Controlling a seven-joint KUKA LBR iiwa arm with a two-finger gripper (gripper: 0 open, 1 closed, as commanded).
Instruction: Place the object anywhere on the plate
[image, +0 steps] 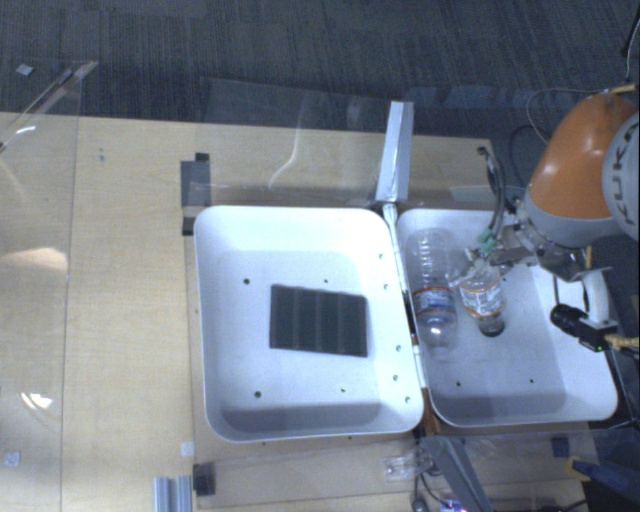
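Bottle (434, 290) against right bin's (530, 395) left wall

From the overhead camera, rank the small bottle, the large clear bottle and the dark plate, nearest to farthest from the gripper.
Measured from the gripper:
1. Small bottle, right bin, just below the gripper.
2. Large clear bottle, along the right bin's left wall.
3. Dark plate, middle of the left bin.

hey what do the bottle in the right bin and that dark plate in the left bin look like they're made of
Bottle: likely clear plastic, glossy; the bin's white shows through it, and it carries a label band. Plate: dark, matte, ridged, possibly rubber or plastic; it shows no shine.
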